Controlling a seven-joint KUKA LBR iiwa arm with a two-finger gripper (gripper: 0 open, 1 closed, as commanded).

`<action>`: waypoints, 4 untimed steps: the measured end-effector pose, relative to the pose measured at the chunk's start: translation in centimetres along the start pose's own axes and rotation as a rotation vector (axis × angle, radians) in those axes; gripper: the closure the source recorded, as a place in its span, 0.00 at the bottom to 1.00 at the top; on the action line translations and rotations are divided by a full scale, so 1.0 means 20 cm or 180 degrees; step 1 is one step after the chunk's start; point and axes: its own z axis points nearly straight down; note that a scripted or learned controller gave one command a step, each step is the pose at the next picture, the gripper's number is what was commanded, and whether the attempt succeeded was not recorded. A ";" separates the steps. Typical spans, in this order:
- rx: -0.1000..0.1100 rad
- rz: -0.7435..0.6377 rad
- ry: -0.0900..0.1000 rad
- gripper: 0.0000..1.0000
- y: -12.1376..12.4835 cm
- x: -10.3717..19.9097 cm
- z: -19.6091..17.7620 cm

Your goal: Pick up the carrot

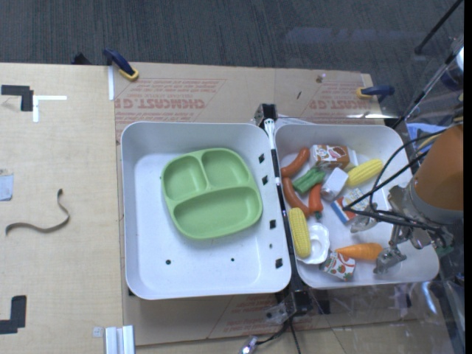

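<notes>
Counter (59, 271) stretches wide, two white bins sitting side by side on it. Left bin (147, 271) carries a green divided plate (212, 192). Right bin (413, 271) is crowded with toy food: a yellow corn cob (299, 231) by the near-left wall, another corn (365, 172) farther back. The arm (442, 179) leans in from the right, its tool (389, 259) low at the near-right corner; whether it's wide or narrow, I can't tell. The carrot (359, 251) lies just beside it, nothing gripping it.
</notes>
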 end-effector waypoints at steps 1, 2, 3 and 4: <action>0.0000 -0.1151 -0.0005 0.00 0.09 -0.03 0.01; 0.0005 -0.2092 -0.0008 0.00 -0.04 0.00 0.01; -0.0005 -0.1829 -0.0005 0.00 -0.03 0.04 0.01; 0.0009 -0.1732 -0.0021 0.00 -0.32 -0.53 0.00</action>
